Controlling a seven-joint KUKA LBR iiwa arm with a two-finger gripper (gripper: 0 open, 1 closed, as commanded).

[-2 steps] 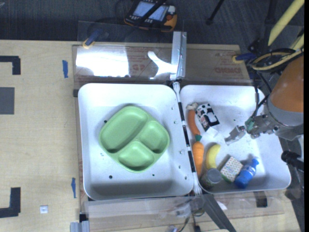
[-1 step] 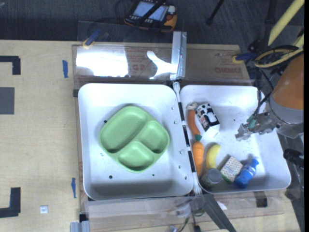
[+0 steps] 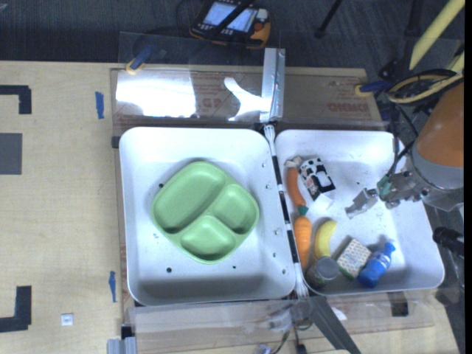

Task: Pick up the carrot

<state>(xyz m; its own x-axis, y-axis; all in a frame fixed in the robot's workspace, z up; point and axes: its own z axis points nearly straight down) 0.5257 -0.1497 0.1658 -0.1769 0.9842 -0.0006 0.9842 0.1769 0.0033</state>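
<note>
- Grey can point(image 3: 322, 271): stands at the near wall of the right bin point(image 3: 413, 282), closest to the camera and just beside the carrot's near end.
- Gripper point(image 3: 360, 202): over the bare floor in the middle of the right bin. How far open it is cannot be told at this size. Nothing is seen in its hold.
- Yellow piece point(image 3: 325, 236): between the gripper and the carrot, touching or nearly touching the carrot's right side. Judged the main obstacle to a clean closure.
- Carrot point(image 3: 302, 240): orange with a green top, lying lengthwise along the bin's left wall, not yet picked up.
- Orange-red stick point(image 3: 295, 186): just beyond the carrot's top and of similar colour. Judged a likely wrong target.
- Advice: descend centred on the carrot's mid-length, with the closing line across its width, keeping clear of the wall and the yellow piece.
- Green tray point(image 3: 205, 209): in the left bin point(image 3: 140, 153), well apart and not involved.
</note>
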